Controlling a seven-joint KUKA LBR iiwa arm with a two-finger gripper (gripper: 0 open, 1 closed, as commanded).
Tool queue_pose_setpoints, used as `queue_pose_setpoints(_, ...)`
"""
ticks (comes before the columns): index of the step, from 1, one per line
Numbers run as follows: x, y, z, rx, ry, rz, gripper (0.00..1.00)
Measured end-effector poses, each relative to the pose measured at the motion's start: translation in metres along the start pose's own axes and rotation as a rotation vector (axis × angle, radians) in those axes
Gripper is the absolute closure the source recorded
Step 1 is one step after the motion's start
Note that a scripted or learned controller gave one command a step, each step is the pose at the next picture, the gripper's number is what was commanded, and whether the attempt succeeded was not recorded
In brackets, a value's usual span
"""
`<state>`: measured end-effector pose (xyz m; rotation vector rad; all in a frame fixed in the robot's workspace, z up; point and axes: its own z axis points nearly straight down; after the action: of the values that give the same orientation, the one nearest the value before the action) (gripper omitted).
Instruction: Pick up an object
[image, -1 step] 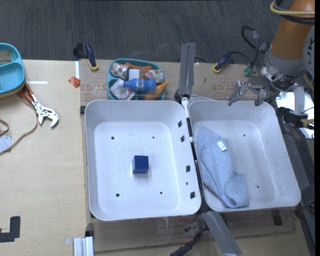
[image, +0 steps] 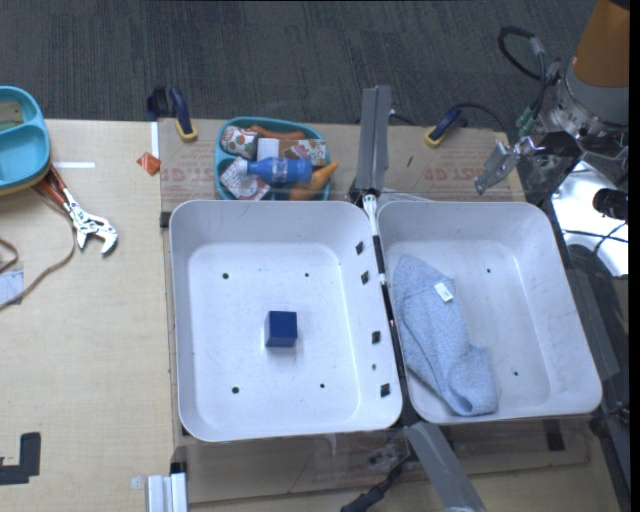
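Blue cube (image: 282, 328) flat mid left bin; grey-blue cloth (image: 444, 335) crumpled in right bin.

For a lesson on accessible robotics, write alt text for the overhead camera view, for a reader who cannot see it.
Two shallow white bins sit side by side: the left bin holds a small blue cube, the right bin a crumpled grey-blue cloth. The robot arm's gripper hangs beyond the right bin's far rim, touching nothing.

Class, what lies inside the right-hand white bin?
A crumpled grey-blue cloth with a small white tag, lying against the right bin's left wall. Whatever sits beneath the cloth is covered.
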<state>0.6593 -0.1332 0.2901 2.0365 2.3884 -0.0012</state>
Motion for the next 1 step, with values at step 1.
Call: queue_pose_setpoints(1, 0.0280, -0.0848, 0.1425, 0.004, 0.003, 0.122, 0.00)
